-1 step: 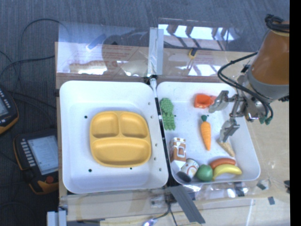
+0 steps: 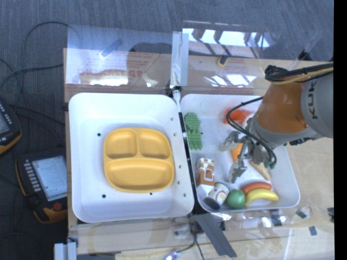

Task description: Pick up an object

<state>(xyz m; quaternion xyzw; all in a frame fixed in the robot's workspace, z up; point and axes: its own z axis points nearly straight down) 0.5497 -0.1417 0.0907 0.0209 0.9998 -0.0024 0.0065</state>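
Two-finger gripper (image 2: 234,157) low inside right shallow white bin (image 2: 290,191), fingers spread wide, gripping nothing. Just left and nearer: small orange-and-white carton (image 2: 205,171). Green leafy bunch (image 2: 192,130) farther left. Yellow banana (image 2: 262,196) and green ball (image 2: 236,199) near edge. Yellow divided plate (image 2: 139,158) in left white bin (image 2: 81,145).

Two shallow white bins sit side by side: the left bin (image 2: 81,145) and the right bin (image 2: 290,191).

Left bin contents: one yellow divided plate (image 2: 139,158) with three compartments.

Right bin contents, counted by kind:
- one green knobbly item (image 2: 193,130), far left;
- one small orange-and-white carton (image 2: 205,171);
- one small can (image 2: 217,195), lying on its side at the near edge;
- one green round fruit (image 2: 236,199);
- one yellow banana (image 2: 262,196);
- one red-orange elongated item (image 2: 256,187), just beyond the banana;
- one orange-red item (image 2: 240,115) at the far side, partly hidden by the arm.
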